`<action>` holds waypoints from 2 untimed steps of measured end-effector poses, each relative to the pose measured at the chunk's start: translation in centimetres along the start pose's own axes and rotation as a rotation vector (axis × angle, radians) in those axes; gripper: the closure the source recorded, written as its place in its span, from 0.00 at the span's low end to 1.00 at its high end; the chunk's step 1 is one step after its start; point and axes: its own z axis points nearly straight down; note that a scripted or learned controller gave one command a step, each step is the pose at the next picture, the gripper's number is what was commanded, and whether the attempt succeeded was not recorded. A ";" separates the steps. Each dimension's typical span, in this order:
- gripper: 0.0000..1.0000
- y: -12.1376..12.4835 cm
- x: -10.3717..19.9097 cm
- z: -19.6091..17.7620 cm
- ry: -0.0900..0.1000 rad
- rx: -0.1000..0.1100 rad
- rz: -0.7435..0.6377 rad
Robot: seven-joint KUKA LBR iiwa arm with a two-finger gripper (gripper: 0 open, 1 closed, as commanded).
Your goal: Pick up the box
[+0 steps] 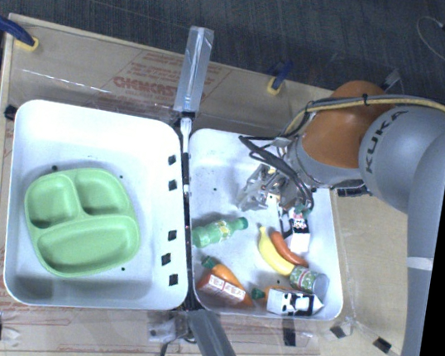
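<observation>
I saw a green divided plate (81, 222) in the left bin (26, 121); a green bottle (218, 232), banana (274, 255) and carrot (227, 273) lay in the right bin (218, 151).

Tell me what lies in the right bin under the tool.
Below the tool the right bin holds a green bottle, banana, carrot and black-and-white box. The arm covers the bin's far right corner.

Glossy white plastic bins (97, 124), matt green plastic tray (81, 222), wood bench (82, 59).
</observation>
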 end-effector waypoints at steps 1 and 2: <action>1.00 -0.4 1.5 -9.9 0.000 0.001 0.263; 1.00 -0.2 2.2 -3.3 0.003 -0.001 -0.261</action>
